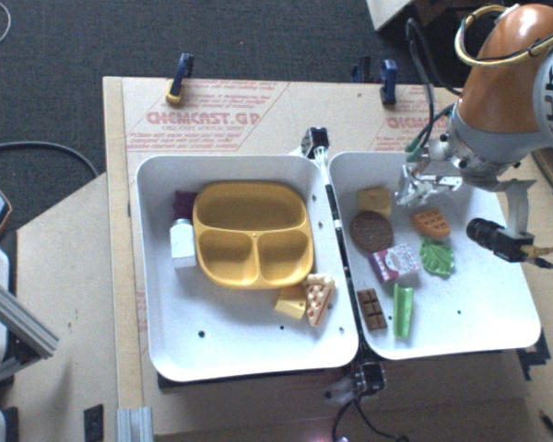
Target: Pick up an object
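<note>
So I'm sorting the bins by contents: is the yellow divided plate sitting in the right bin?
No, the yellow divided plate lies in the left bin, while the right bin holds small toy food pieces.

The gripper hangs over the right bin, near a tan block and an orange waffle piece. Below lie a brown cookie, a pink box, a green leaf, a chocolate bar and a green stick. The left bin bears a yellow divided tray.
</note>
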Motion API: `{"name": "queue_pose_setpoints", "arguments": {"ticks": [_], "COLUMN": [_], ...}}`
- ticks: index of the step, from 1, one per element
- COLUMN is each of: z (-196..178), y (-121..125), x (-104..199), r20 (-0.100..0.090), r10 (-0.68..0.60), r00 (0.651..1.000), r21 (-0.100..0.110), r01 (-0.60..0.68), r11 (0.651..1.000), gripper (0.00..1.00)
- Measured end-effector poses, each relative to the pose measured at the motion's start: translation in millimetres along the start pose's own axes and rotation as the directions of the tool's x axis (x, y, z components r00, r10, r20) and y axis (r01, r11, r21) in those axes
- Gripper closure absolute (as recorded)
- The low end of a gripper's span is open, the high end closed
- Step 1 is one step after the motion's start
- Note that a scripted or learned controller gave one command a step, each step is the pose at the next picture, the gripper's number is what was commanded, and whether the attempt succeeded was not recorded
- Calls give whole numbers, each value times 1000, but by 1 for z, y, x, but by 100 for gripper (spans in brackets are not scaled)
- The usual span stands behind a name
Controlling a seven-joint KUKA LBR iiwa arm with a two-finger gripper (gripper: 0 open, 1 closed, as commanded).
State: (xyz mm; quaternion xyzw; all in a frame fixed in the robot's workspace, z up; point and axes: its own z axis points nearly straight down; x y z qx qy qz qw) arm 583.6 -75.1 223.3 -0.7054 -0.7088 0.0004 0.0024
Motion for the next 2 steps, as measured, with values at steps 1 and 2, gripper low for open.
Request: {"name": "queue_pose_setpoints", "arguments": {"ticks": [1, 2], "z": [-3, -12], "y": [-19, -45], "x": [40, 84], "r20": [0, 1], "r10": [1, 1], "r00": [1000, 1000], "r21": [0, 0], "r01": [-1, -1], "r11": [1000, 1000], "gripper": [100, 100]}}
